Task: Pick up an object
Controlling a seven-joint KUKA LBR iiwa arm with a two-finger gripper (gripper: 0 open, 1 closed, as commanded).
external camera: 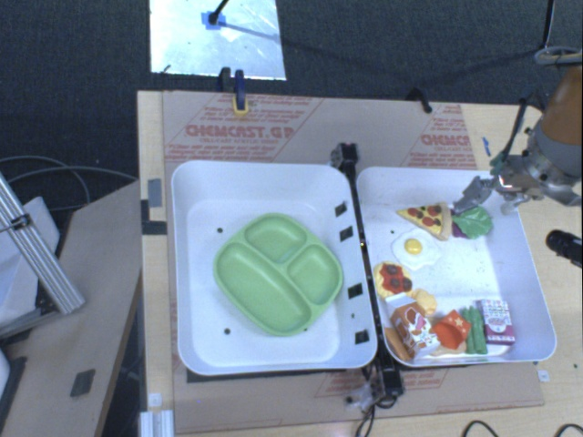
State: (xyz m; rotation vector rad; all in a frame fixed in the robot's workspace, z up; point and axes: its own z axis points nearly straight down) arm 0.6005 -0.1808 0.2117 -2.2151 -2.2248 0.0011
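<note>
Camera view: the gripper (483, 192) hangs over the far side of the right bin (528, 271), just above a green-and-purple toy (473, 221) beside the pizza slice (426, 217). Whether the claw is spread or pressed together cannot be told. Approach step, by appearance; next comes a descent onto the toy and a closing of the claw.

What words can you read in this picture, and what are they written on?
"CHEMCAST GP", red print on the brown protective sheet behind the left white plastic bin.
The same red print, upside down, on that sheet behind the right white plastic bin; it reads only in part.
The small red and white carton in the right bin has print too small to read.
The red and white packet beside it has print that is too blurred.
</note>
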